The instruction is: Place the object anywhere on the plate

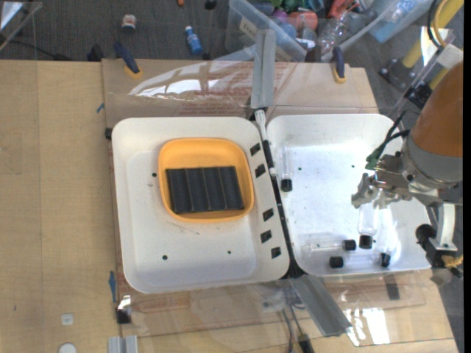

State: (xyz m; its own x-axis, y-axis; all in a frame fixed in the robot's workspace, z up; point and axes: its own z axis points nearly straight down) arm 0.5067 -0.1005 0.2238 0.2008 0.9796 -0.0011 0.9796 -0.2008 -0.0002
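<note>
An orange plate (pixel 171 160) lies in the left bin (pixel 140 219). A dark grey ribbed rectangular object (pixel 204 189) rests flat on the plate's middle, inside its rim. My gripper (pixel 375 243) hangs over the right part of the right bin (pixel 316 145), far to the right of the plate. Its two pale fingers (pixel 366 226) point down and stand apart, open, with nothing between them.
A clear small item (pixel 321 243) and a few small black bits (pixel 336 262) lie near the right bin's front edge, and another black bit (pixel 285 185) lies by the divider. A tub of toys (pixel 309 9) stands behind the bins. The arm's orange-banded wrist (pixel 444 116) fills the right side.
</note>
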